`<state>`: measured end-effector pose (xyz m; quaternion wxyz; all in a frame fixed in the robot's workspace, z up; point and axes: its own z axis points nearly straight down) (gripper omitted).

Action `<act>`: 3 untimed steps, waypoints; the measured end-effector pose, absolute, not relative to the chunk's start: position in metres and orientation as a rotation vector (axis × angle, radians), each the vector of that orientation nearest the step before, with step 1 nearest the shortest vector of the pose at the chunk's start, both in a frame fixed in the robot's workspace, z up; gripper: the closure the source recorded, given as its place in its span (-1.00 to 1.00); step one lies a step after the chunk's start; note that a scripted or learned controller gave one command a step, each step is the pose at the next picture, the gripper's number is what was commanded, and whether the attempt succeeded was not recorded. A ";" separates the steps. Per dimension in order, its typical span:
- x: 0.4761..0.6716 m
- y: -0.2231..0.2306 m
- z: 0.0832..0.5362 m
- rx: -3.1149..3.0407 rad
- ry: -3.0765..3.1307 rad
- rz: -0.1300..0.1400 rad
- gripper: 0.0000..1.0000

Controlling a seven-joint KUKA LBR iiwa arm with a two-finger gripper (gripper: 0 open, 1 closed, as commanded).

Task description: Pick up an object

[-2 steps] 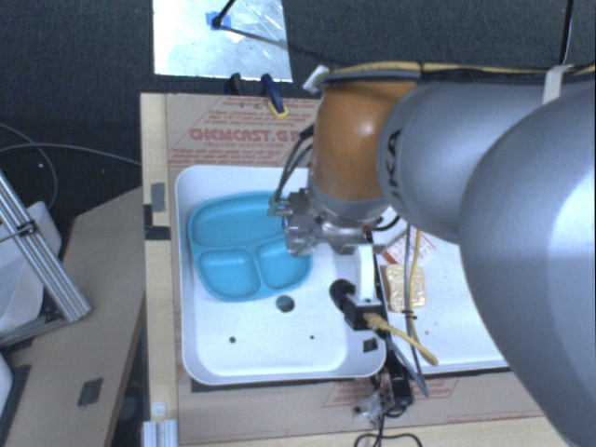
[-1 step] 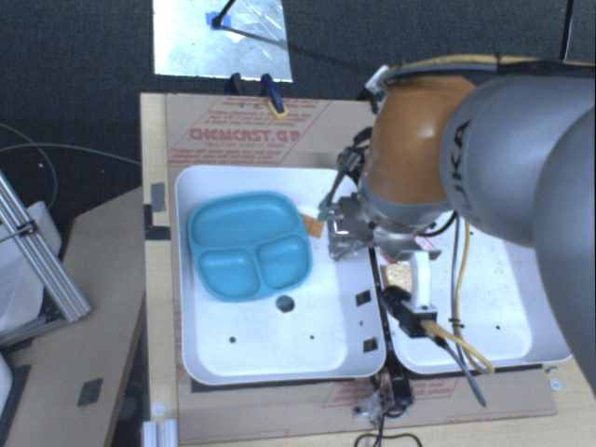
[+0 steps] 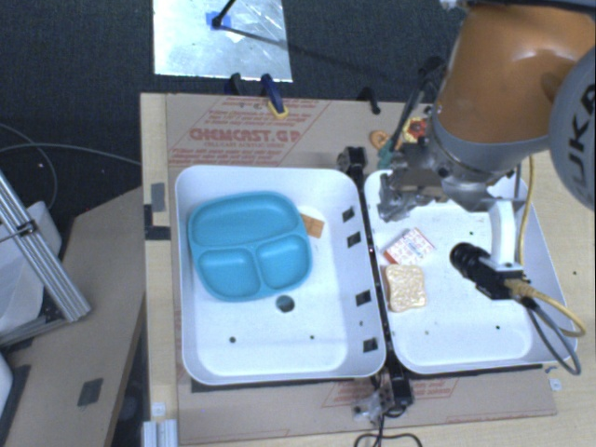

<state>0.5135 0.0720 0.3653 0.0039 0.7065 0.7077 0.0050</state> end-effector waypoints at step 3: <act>0.487 0.089 0.456 2.219 2.224 0.000 1.00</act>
